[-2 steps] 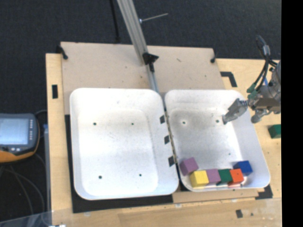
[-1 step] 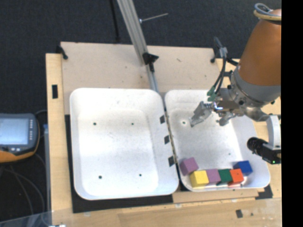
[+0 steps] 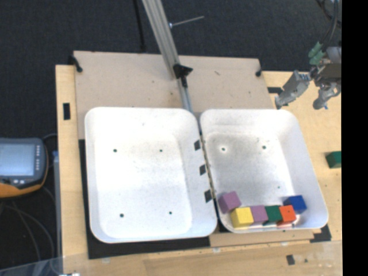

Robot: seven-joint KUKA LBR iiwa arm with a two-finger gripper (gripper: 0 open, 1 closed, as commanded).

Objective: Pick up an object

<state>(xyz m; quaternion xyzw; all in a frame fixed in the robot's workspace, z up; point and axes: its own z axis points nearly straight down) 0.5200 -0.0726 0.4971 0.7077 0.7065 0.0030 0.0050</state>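
Gripper (image 3: 305, 94) hangs at upper right, above bench beyond far corner of right bin (image 3: 305, 148). Two grey fingers splayed apart, nothing between them. Blocks huddle along right bin's near edge: purple cube (image 3: 229, 200) standing slightly back, then row of yellow block (image 3: 242, 216), second purple block (image 3: 259, 214), green block (image 3: 272, 213), orange block (image 3: 287, 214), blue block (image 3: 295, 202). Left bin (image 3: 144, 171) alongside, rims touching. Handheld pendant (image 3: 20, 165) off bench at left, screen unreadable. No legible writing anywhere.
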